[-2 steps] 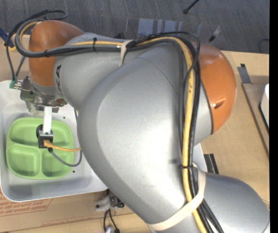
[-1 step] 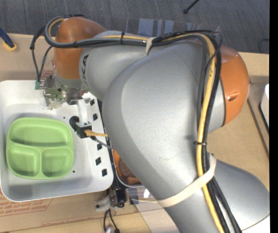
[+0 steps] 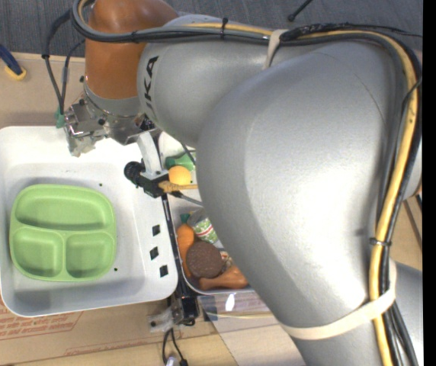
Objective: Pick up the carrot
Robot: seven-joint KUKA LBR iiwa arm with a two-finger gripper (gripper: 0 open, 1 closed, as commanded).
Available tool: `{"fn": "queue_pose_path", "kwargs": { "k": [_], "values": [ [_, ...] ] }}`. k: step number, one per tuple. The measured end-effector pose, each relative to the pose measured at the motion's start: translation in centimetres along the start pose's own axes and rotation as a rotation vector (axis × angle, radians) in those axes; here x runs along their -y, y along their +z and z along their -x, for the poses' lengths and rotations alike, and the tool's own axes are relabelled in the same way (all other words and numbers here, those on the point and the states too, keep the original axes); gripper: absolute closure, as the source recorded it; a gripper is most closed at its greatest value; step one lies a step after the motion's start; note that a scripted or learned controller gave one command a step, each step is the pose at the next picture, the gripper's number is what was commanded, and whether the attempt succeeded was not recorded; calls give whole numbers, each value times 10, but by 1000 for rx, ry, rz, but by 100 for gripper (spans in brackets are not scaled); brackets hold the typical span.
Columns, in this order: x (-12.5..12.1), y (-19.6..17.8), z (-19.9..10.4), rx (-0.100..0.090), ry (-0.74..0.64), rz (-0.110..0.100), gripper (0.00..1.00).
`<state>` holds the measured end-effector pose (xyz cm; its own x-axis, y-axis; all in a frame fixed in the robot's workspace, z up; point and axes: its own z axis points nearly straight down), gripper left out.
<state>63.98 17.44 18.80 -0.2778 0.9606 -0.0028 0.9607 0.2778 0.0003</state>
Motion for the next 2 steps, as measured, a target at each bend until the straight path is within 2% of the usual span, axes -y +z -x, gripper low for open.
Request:
{"fn": "queue_pose_path", "kwargs": {
  "k": [1,2],
  "values": [
    [51,-68,-49,-1,322,-5,100],
    [-7,-118,-45,0,355,-5,100]
  ]
}}
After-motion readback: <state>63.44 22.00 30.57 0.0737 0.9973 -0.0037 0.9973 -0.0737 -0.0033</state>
